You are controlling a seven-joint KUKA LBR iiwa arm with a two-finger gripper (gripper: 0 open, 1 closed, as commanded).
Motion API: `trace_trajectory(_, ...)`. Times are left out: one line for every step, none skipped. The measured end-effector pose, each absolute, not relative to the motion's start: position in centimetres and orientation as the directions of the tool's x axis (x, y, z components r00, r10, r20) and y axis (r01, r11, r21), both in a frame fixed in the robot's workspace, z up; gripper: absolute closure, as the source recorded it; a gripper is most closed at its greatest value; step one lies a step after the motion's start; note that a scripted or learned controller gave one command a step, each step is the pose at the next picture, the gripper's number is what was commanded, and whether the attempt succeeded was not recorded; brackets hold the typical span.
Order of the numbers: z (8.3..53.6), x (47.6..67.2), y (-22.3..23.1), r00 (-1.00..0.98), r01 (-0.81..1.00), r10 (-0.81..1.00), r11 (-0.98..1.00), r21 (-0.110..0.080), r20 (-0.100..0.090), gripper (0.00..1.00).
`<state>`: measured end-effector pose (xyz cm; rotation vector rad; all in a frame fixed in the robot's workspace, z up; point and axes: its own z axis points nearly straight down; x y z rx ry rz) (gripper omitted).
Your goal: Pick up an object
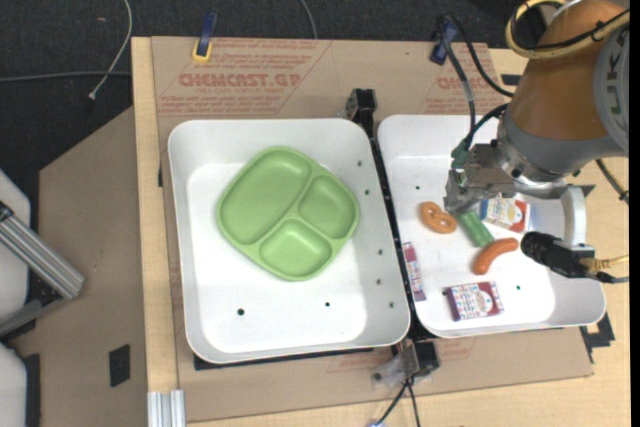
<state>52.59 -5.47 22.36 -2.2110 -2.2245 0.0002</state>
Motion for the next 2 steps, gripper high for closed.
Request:
trace_trajectory(23.3,53.6,0.4,-0.007,1.0,1.0,0.007,0.001,0.002,1.0)
trace_trajectory(22.0,53.7,5.6,-0.006,1.0,1.0,0.006,-0.004,0.003,1.0)
